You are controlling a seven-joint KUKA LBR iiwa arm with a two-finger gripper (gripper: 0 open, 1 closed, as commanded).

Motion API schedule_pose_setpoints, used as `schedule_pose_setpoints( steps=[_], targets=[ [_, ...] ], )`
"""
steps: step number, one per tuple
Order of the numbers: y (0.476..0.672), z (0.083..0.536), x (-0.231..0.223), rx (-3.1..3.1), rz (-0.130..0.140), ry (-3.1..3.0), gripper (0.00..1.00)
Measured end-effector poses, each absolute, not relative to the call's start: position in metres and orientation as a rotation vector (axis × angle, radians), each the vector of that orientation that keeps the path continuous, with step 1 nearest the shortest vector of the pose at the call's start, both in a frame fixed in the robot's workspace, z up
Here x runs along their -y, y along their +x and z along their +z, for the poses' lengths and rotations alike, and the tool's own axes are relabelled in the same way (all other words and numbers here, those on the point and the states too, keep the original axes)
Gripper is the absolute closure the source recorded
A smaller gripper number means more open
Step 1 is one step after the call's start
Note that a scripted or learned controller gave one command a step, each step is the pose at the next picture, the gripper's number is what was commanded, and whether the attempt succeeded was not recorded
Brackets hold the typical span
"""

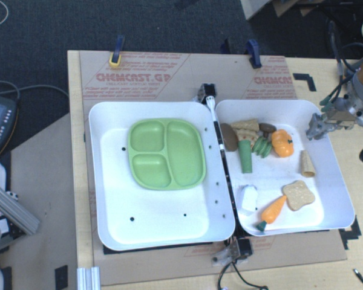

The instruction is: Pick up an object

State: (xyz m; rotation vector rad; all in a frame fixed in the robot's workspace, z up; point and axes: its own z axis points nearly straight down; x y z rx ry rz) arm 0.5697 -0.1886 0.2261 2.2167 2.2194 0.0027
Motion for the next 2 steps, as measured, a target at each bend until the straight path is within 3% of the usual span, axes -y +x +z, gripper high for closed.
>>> schedule_pose_setpoints(
  steps=[2],
  targets=[
    [0.55,0.217,0.075,-2.231,-0.001,2.219,1.0]
  ],
)
